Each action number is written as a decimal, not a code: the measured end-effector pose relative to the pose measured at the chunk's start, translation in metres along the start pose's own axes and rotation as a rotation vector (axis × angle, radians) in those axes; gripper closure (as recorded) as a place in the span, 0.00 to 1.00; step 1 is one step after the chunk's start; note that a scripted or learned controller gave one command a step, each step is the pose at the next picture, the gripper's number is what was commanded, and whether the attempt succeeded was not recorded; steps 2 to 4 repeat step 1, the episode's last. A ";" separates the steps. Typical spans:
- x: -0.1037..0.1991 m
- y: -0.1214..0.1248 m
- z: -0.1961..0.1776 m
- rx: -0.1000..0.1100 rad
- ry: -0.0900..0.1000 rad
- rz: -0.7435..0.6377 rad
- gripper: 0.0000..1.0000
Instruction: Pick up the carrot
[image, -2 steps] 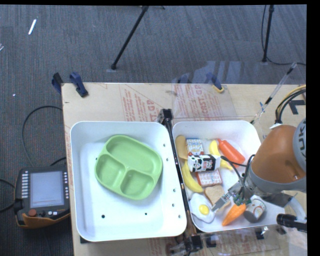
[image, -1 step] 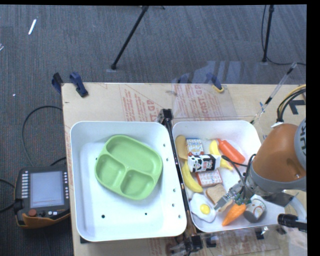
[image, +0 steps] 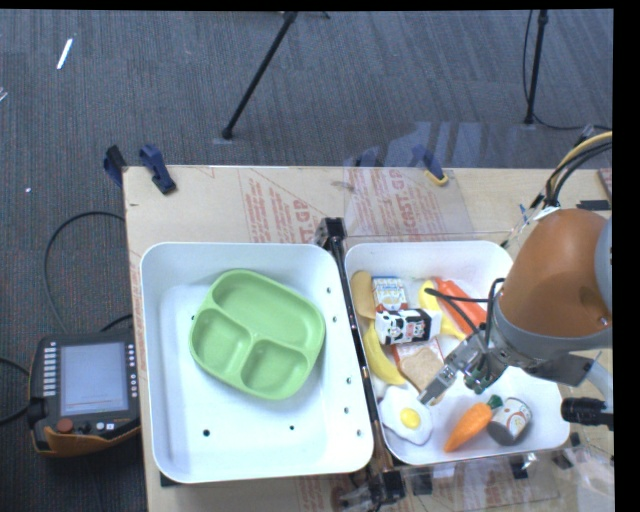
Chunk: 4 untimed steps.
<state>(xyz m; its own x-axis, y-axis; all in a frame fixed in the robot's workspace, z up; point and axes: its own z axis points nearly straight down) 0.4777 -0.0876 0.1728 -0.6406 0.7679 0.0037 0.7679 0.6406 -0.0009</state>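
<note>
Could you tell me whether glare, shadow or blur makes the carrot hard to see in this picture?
Camera view: even lighting, the carrot sharp and bright orange against the right bin; soft shadows only; the gripper and small toys look slightly soft; faint reflections on the clear sheet behind the bins.

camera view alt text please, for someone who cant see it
The arm's claw hovers over the right bin of toy food, just up-left of the carrot beside a fried egg. The left bin holds a green tray.

Green tray (image: 257, 333), fried egg (image: 408, 415), banana (image: 379, 355)
</note>
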 end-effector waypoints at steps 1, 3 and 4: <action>-0.005 -0.007 0.000 0.003 0.002 0.107 1.00; -0.005 -0.007 0.000 0.003 0.002 0.107 1.00; -0.005 -0.007 0.000 0.003 0.002 0.107 1.00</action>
